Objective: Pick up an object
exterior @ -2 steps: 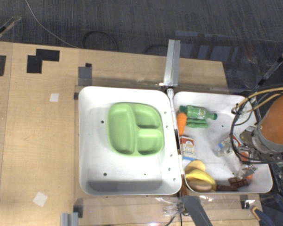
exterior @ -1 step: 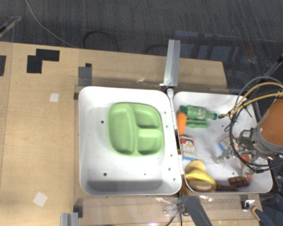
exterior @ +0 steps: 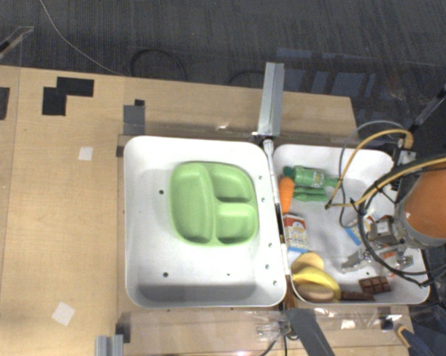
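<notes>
Two white bins sat side by side on the tabletop (exterior: 53, 226). The left bin (exterior: 143, 280) held a green divided tray (exterior: 211, 202). The right bin (exterior: 328, 295) held a bottle (exterior: 311, 177), carrot (exterior: 286, 194), carton (exterior: 296, 231), banana (exterior: 313, 279) and chocolate bar (exterior: 376, 285). The tool (exterior: 366, 255) hung low inside the right bin; whether it was apart or together could not be told.

Left bin (exterior: 145, 207): divided tray (exterior: 211, 202), lying at centre. Right bin (exterior: 326, 159): bottle (exterior: 311, 177) at far left, carrot (exterior: 286, 194) just near of it, small carton (exterior: 296, 231) nearer still, bananas (exterior: 314, 275) at the near-left corner, chocolate bar (exterior: 376, 285) to their right. Arm (exterior: 430, 206) over the right side.
</notes>
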Controlling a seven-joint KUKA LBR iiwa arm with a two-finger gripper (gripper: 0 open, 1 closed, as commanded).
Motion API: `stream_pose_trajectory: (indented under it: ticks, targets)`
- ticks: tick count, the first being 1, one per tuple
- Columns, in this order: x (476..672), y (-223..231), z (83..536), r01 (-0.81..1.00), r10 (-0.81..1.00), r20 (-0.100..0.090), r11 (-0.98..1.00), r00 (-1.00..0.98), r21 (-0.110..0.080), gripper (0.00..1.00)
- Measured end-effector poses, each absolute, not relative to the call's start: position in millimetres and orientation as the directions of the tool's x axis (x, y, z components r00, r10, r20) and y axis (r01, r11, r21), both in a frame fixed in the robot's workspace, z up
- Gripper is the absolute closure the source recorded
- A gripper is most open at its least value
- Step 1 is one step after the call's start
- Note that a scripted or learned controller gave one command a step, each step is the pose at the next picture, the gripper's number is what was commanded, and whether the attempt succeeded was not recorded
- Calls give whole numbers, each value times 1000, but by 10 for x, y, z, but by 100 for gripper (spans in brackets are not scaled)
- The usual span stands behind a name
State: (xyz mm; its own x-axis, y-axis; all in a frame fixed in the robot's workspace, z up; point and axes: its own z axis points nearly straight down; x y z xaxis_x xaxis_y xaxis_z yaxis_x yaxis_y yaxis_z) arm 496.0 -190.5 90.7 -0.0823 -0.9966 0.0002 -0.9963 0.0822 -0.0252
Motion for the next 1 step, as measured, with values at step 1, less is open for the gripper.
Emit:
stream_pose_trajectory:
  ticks: [1]
  targets:
    - [4990, -1865, 993, -996, -997, -7, 82, -82, -26, 100]
